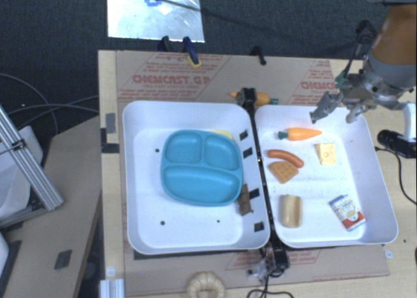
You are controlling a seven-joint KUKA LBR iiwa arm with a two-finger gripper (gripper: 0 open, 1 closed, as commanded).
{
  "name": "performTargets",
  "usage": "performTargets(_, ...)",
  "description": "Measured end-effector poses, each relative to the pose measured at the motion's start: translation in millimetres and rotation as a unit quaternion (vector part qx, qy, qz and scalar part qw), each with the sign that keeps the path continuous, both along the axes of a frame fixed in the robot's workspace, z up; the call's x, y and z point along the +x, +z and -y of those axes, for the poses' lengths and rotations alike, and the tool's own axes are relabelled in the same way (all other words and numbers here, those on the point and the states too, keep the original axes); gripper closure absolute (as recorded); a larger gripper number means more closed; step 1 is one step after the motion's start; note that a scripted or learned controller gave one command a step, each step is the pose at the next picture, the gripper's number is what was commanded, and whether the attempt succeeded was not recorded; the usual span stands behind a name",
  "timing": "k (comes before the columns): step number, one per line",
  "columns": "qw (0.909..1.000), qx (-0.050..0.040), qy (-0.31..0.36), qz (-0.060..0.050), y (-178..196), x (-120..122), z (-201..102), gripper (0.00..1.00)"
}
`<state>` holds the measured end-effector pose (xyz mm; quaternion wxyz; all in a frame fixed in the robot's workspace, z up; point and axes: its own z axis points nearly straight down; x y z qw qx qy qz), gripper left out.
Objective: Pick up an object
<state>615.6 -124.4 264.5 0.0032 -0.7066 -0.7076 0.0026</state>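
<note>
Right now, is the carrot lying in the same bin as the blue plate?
No, the carrot lies in the right bin, while the blue plate sits in the left bin.

Right bin carries the pickable lot. Up top lies a carrot, orange with a green stub pointing left. Below it, a reddish sausage, slanted, touching a waffle-patterned cracker just under it. To their right sits a pale yellow cheese wedge. Lower down, a tan bread roll lies lengthwise, and a small printed carton lies flat near the bin's lower right corner.
</note>
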Motion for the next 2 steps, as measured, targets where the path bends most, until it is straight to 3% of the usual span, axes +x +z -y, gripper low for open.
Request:
performTargets(1,1.0000,-0.0007,0.001,0.005,5.9,1.9,-0.1,0.00)
performTargets(2,1.0000,-0.0001,0.000,0.003,-56.4,4.5,-3.4,0.00)
